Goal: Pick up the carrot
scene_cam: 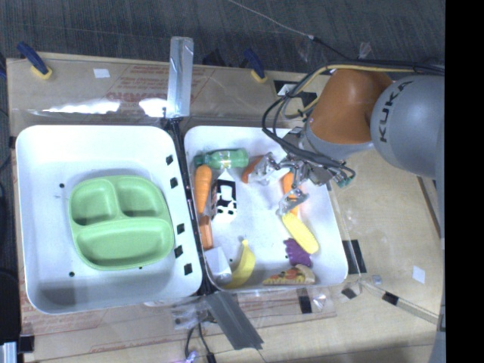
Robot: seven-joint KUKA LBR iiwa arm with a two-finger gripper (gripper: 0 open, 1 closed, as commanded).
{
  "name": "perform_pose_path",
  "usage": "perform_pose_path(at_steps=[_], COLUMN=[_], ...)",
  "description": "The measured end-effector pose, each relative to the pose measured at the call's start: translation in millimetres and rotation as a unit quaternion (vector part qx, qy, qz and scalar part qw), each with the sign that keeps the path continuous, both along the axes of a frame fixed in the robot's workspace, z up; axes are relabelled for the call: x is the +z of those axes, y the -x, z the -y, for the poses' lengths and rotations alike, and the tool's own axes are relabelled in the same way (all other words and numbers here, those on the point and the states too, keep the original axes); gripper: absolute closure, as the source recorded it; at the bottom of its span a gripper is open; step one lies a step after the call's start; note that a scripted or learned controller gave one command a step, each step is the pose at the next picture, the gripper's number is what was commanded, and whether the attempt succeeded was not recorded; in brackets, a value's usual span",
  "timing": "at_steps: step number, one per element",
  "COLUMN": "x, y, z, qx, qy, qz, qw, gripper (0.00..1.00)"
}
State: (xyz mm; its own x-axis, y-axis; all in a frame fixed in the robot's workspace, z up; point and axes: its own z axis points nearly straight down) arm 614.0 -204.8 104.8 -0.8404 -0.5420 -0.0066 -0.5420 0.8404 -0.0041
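Arm (393, 119) came in from the right, orange band over the top right corner of the right bin (333, 203). Tool (286, 178) sat low over the upper middle of that bin, pointing left and down. Fingers were partly spread, metal tips either side of a small orange piece (287, 181); couldn't tell whether they actually pinched it or just straddled it. Another small orange bit (249, 169) lay just left of the tool, near the green item.

Carrot (203, 189) was on the bin floor along the left wall of the right bin, long axis running top to bottom, well apart from the tool. Its top end was just below the green wrapped item (224, 158). Black-and-white block (224, 197) lay just right of the carrot.

Rest of the right bin: yellow piece (300, 233) below the tool, tilted down to the right; purple item (297, 254) just under it; banana (243, 263) near the bottom left; flat pizza-like slice (291, 277) along the bottom wall; pale cube (217, 261) in the bottom left corner, beside the banana.

Left bin (30, 203) held a green divided tray (119, 221), lying flat, roughly centred.

Both bins sat side by side on the desk (393, 240), touching along the black divider. Cables looped from the wrist above the tool.
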Motion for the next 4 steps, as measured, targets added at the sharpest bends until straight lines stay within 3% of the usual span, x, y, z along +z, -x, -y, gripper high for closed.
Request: perform_pose_path(at_steps=[1, 2, 3, 4], x=[-13, -2, -2, -12], y=[28, 25, 26, 32], z=[3, 0, 0, 3], qx=[0.111, 0.115, 0.115, 0.268], qy=[-0.0006, -0.0007, -0.0007, 0.0008], qz=[-0.005, -0.003, -0.004, -0.003], qw=[0.9938, 0.9934, 0.9933, 0.9634], gripper=[0.0, 1.0, 0.0, 0.0])
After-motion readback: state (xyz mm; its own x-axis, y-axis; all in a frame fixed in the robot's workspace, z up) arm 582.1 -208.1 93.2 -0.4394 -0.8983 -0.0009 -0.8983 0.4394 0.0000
